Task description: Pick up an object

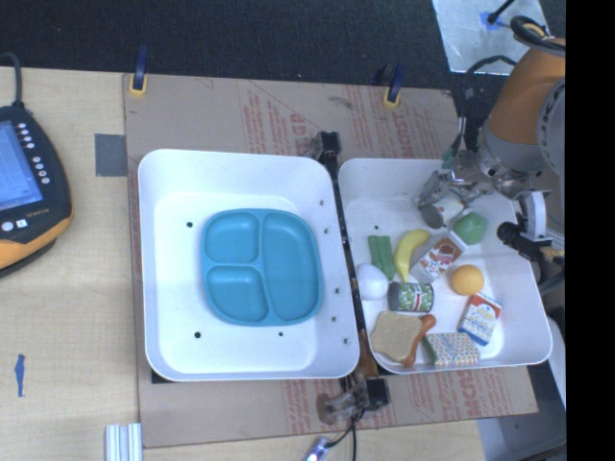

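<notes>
Clutter fills the right bin (pixel 538 349), and that is where the trouble may start. The gripper (pixel 444 198) hangs over the bin's far, bare corner, just above the pile. Whether its jaws are apart or together I cannot tell — they read as a tangle of dark metal against white plastic, with nothing visibly between them.

Any item will do for the task, and all lie in this right bin: a green ball (pixel 470 227) nearest the gripper, a banana (pixel 411 250), a green stick (pixel 381 255), a white egg (pixel 371 281), a can (pixel 412 297), an orange (pixel 467 280), a toast slice (pixel 402 335) and a few small cartons. They crowd together, many touching. A descent aimed at one piece would likely nudge its neighbours, and the round pieces — ball, egg, orange — could roll away from closing jaws. Flat pieces such as the toast give little to grip.

The left bin (pixel 159 257) holds a blue divided plate (pixel 261 264). Both bins rest on a brown cardboard sheet (pixel 240 113) clamped to a pale wooden bench (pixel 58 353). An orange-edged control pendant (pixel 24 190) lies at the far left. Beyond the bench the floor is dark carpet.
</notes>
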{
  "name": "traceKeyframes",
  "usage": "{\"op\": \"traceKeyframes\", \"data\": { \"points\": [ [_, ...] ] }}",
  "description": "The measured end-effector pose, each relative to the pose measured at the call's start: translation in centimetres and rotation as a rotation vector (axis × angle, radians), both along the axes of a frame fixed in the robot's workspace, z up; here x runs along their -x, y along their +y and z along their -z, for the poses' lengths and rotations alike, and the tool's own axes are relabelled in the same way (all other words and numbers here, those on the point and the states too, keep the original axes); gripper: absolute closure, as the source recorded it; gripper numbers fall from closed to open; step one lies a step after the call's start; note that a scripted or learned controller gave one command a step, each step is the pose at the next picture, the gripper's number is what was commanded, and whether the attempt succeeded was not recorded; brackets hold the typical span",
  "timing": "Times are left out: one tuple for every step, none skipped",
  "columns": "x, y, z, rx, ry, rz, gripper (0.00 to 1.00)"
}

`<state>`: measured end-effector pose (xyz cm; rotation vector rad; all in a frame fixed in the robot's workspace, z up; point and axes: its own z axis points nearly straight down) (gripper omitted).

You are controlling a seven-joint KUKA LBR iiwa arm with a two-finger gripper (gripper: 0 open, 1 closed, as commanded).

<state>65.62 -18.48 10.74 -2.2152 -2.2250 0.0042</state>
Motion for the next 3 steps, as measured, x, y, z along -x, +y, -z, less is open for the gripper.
{"op": "traceKeyframes", "data": {
  "points": [
    [0.0,7.2,-0.8,-0.001,0.002,-0.001,1.0],
    [4.5,12.5,-8.5,-0.001,0.0,-0.001,1.0],
    [8.4,16.3,-11.4,0.0,0.002,-0.002,1.0]
  ]
}}
